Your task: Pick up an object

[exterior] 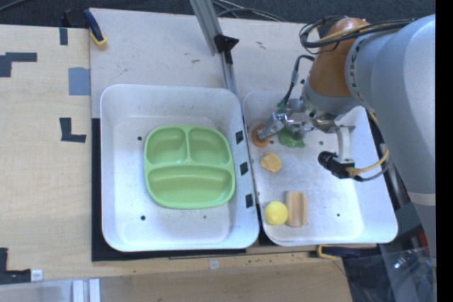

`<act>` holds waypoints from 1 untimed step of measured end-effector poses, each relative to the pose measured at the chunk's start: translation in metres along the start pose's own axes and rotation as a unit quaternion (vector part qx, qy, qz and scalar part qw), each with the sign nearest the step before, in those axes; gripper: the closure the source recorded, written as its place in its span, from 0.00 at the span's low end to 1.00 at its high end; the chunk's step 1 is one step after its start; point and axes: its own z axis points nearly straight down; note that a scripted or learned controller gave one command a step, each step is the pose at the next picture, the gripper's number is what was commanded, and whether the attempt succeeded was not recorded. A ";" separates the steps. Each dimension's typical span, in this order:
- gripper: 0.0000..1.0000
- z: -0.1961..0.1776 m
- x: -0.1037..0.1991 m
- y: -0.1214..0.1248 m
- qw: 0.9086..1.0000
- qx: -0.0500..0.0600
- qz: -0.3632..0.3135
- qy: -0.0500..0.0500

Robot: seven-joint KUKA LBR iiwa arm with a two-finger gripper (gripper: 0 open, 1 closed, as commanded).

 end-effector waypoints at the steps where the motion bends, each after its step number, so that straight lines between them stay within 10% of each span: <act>1: 1.00 -0.012 0.001 0.001 1.000 -0.001 -0.001 0.001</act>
